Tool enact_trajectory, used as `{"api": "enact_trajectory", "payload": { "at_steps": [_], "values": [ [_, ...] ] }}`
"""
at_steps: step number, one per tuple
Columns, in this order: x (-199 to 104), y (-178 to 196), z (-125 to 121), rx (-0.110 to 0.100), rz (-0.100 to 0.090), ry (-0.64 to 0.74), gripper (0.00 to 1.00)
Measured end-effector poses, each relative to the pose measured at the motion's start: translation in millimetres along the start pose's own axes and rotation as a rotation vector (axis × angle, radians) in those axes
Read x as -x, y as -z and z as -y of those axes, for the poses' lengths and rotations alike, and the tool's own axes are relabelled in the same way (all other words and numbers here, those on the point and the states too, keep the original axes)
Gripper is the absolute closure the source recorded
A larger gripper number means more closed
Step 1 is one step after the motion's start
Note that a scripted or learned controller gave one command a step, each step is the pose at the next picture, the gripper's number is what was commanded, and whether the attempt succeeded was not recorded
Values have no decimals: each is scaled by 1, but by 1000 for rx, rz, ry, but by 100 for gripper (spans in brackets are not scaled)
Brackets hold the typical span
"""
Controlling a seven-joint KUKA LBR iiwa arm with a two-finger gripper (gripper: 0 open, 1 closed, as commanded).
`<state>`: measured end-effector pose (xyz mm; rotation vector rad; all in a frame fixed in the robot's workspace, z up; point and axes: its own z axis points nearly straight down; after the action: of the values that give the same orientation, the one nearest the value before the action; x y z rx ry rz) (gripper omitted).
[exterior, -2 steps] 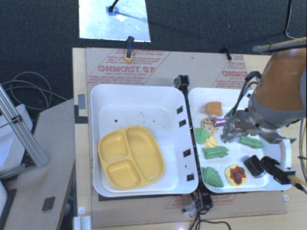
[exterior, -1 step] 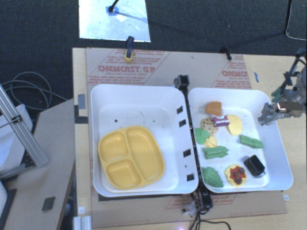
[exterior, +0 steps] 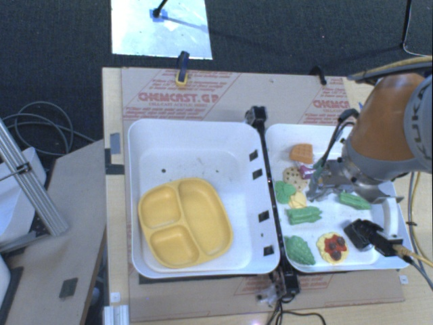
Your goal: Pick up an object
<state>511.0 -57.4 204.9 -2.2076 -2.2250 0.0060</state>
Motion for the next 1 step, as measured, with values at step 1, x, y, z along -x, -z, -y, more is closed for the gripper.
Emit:
{"api": "enact_trajectory", "payload": {
  "at_steps": [1],
  "values": [
    [58, 100, 2, 19, 7, -11, 100]
  ]
}}
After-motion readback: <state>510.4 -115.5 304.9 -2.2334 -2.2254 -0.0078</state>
